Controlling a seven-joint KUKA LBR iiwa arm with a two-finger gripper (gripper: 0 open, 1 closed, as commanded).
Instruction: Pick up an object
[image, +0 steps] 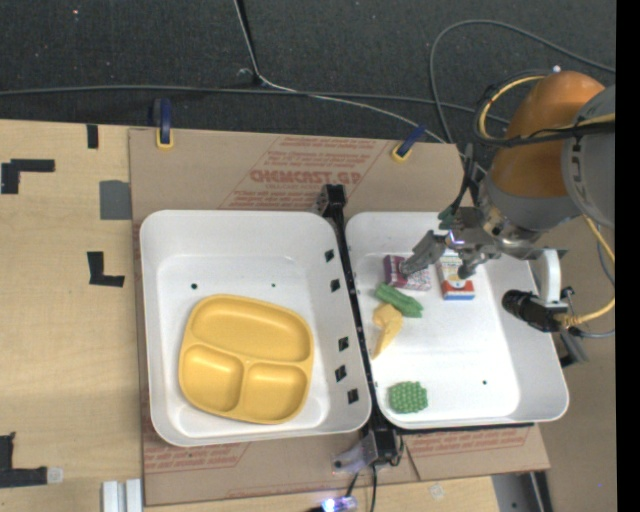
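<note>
In the right bin (520, 395) several small things lay loose. A purple packet (408, 272) sat near the bin's upper left, and just beside it on the right stood a small red, white and blue box (459, 290). Below the packet lay a green pod (399, 299), with a yellow banana (386, 327) touching its lower end and slanting down toward the divider. A green knobbly ball (407, 397) rested well apart from these, near the bin's front wall.

The gripper (450, 256) hung over the packet and the box, its fingers spread apart, one over the packet's right edge and the other above the box. Nothing sat between them. Whether the fingertips touched either thing could not be told.

The left bin (160, 250) held a yellow tray (246, 357) with three compartments. Both bins stood on a cardboard sheet (290, 165) clamped to the bench (50, 300).
</note>
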